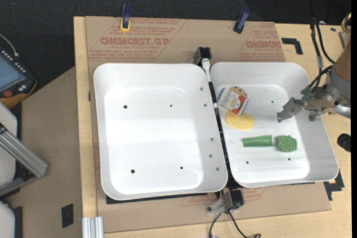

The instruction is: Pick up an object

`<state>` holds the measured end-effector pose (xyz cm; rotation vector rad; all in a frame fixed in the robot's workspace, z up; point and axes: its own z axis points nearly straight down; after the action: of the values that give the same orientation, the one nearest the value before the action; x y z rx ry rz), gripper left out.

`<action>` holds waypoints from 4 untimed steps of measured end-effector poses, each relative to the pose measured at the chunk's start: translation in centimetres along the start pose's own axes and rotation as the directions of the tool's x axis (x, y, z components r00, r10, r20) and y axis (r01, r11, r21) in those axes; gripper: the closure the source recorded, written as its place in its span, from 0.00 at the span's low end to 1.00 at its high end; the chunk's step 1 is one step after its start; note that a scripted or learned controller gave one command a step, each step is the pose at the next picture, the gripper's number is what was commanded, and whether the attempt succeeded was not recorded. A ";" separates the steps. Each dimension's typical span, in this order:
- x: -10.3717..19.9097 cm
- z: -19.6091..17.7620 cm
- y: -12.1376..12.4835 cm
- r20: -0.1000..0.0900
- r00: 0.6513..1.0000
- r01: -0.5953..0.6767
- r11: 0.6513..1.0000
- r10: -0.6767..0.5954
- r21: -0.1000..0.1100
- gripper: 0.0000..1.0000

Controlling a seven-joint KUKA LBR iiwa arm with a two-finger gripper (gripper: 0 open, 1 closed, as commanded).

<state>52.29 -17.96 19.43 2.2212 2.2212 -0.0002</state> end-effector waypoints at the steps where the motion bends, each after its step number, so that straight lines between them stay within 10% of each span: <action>1: 0.0 -1.1 0.1 0.001 1.000 0.001 1.000 -0.001 -0.003 1.00; 2: 9.1 -9.3 -1.2 -0.001 1.000 0.010 1.000 -0.010 -0.008 1.00; 3: 14.4 -8.2 -4.5 -0.003 1.000 0.005 1.000 -0.005 0.005 1.00; 4: 21.8 -9.5 1.7 -0.002 1.000 0.009 1.000 -0.009 -0.006 1.00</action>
<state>54.02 3.82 28.91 2.2094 2.2289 0.0078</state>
